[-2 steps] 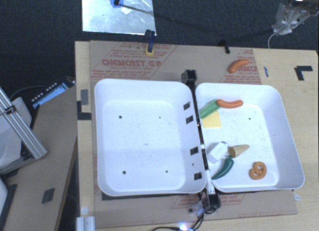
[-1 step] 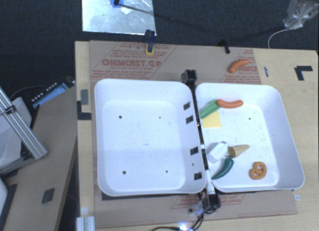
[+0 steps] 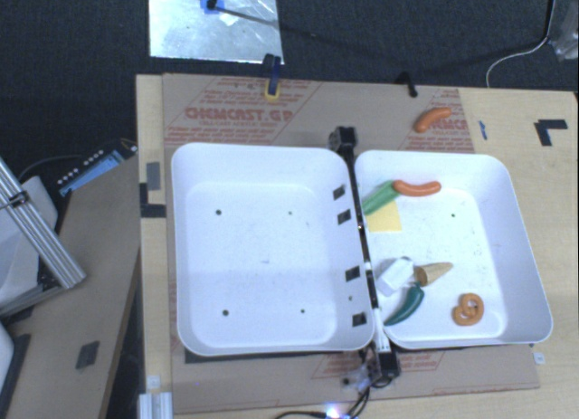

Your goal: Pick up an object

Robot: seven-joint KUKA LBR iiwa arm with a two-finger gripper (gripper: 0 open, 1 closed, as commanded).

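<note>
Toys crowd the right bin (image 3: pixel 520 227) toward its left wall, ready for picking: sausage (image 3: pixel 417 187) and green pepper (image 3: pixel 379 197) near the far edge, yellow slice (image 3: pixel 384 218) beneath, cone (image 3: pixel 433 272), chilli (image 3: pixel 406 304) and pretzel (image 3: pixel 469 309) near the front edge. Another sausage (image 3: pixel 432 119) lies outside on the cardboard (image 3: pixel 235 111).

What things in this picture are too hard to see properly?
- White block in the right bin, camera view: too small and pale against the bin to tell what it is.
- Yellow square: the green pepper covers its top corner.
- Dark green pepper: its lower tip lies against the bin wall, too small to trace.
</note>
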